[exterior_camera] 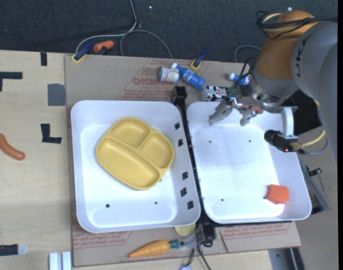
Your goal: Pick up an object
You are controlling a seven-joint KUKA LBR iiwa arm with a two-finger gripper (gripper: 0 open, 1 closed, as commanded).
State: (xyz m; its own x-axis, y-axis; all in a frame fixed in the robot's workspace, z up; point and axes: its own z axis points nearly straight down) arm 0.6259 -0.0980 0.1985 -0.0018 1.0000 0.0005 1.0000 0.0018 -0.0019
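while the arm [298, 49] hides the right bin's [239, 167] far corner, jaws spread apart, holding nothing

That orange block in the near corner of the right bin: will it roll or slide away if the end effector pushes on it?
The orange block looks chunky and flat-sided, so it probably slides rather than rolls. It sits close to the right bin wall, which may stop it and crowd a finger. It looks small, likely light.

You see two bins [81, 151] of smooth white plastic with a light gloss. In the left bin lies a yellow divided plate [136, 152], also smooth plastic, slightly shiny. Under the bins the sheet [121, 77] looks like matt brown cardboard. The arm [306, 44] has smooth grey and glossy orange shells.
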